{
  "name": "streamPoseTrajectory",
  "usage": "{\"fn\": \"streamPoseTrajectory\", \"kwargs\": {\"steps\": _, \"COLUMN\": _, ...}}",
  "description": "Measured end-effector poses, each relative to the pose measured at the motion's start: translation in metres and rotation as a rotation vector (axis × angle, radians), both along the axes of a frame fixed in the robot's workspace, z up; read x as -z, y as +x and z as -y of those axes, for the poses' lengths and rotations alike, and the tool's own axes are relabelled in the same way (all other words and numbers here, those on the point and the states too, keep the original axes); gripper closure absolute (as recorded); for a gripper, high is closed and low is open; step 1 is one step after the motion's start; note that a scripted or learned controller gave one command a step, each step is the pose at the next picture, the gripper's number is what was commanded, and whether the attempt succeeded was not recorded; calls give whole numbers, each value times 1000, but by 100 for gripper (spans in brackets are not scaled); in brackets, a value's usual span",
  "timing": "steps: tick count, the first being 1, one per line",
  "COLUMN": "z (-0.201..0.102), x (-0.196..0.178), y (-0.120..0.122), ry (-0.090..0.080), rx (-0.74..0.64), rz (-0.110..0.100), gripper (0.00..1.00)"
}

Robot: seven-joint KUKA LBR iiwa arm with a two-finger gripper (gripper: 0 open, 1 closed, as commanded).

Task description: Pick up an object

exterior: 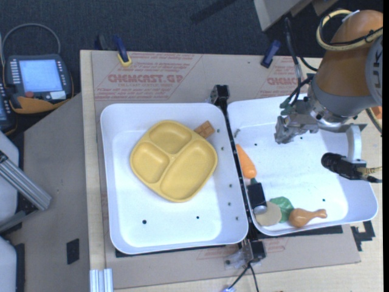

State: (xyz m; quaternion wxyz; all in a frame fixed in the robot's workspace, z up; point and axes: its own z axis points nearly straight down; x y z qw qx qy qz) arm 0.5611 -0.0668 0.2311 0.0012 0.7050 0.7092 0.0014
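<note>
Nearest you, drumstick (307, 215), green piece (283, 204) and carrot (245, 161) sit loose in the right bin (358, 208) while your gripper (287, 132) hovers above bare floor, grip state unreadable: approach step, next aim over one item and descend.

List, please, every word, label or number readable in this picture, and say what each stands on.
"CHEMCAST GP", red, repeated in faint rows: on the brown board under the bins.
More red print on the board near the right bin: too blurred to read.
Pendant screen: too small to read.
</note>
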Motion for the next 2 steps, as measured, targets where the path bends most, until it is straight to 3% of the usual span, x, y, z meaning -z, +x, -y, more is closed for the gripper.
{"fn": "streamPoseTrajectory", "kwargs": {"steps": 2, "z": -99, "x": 4, "y": 21, "ry": 0, "rx": 2, "rz": -2, "gripper": 100}}
